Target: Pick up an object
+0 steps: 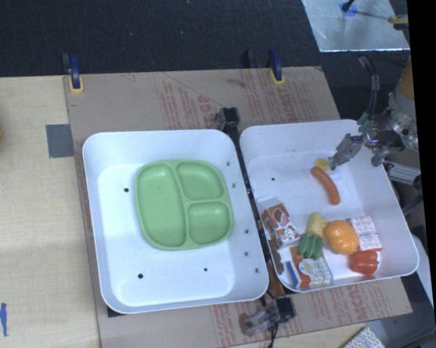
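Orange-red sausage (pixel 326 185) is your closest pick, lying on a slant in the upper middle of the right bin (pixel 290 136), with bare white floor around most of it. The gripper (pixel 346 150) hangs just above and to the right of it, near a small yellow piece (pixel 322 163) at the sausage's top end. Honestly I can't tell if the fingers are spread or pressed together, too dark and small at that angle, and nothing shows between them.

If you go for the sausage, I'd line the fingers up across its short width, not along its length, and come down around its middle so it doesn't pivot out. Watch that yellow bit so you don't clip it.

The rest is piled along the bottom of the same bin: an orange fruit (pixel 341 236), a red pepper (pixel 364 263), a green veg (pixel 310 245), a few little cartons (pixel 280 224). Way more crowded, so harder. The left bin (pixel 108 217) just has a green divided plate (pixel 183 203).
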`<action>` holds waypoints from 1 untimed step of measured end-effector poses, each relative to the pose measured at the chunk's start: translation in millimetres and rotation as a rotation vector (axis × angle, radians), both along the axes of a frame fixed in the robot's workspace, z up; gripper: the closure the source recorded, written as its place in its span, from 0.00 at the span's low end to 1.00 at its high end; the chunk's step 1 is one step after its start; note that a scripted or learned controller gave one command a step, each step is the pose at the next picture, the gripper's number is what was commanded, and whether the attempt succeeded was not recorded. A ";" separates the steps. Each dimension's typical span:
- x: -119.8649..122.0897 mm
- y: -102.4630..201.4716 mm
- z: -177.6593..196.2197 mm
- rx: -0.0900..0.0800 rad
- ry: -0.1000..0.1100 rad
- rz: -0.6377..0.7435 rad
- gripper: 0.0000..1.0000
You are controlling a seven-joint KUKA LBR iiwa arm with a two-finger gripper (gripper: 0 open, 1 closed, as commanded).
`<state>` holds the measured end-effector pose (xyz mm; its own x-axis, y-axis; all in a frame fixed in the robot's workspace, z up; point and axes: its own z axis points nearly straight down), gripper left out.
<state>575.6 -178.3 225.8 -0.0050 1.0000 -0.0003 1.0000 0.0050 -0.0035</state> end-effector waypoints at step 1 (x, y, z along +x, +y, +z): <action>7.2 -8.3 -136.1 0.002 0.012 0.001 0.00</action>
